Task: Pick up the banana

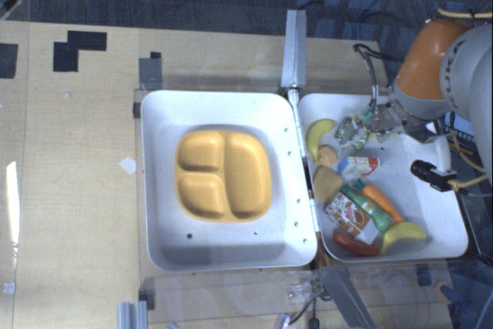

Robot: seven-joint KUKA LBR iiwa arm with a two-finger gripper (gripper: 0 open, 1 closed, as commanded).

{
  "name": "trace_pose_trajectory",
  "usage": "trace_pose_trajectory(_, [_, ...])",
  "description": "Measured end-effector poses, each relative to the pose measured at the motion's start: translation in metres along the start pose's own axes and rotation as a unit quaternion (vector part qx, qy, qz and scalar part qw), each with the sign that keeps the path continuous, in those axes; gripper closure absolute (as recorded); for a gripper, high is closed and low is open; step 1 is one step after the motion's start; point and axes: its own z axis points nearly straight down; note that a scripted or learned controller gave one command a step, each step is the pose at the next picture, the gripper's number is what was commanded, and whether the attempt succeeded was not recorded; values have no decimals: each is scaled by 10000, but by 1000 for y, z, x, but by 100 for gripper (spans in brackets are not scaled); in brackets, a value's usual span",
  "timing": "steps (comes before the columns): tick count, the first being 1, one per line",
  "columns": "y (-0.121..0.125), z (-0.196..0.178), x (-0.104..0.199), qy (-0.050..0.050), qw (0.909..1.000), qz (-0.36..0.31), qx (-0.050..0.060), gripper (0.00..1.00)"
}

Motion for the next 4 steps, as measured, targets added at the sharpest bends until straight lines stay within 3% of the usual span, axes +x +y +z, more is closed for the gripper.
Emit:
trace_pose_trajectory(1, [26,15,-43,24,9956,935,79,0])
trace_pose_trajectory(2, [27,-8,-66,52,9984,549,87,0])
trace_pose_trajectory(3, [39,14,28,23,9999,116,120,0])
trace_pose_trajectory(4, [39,-15,1,3,9992,390,26,0])
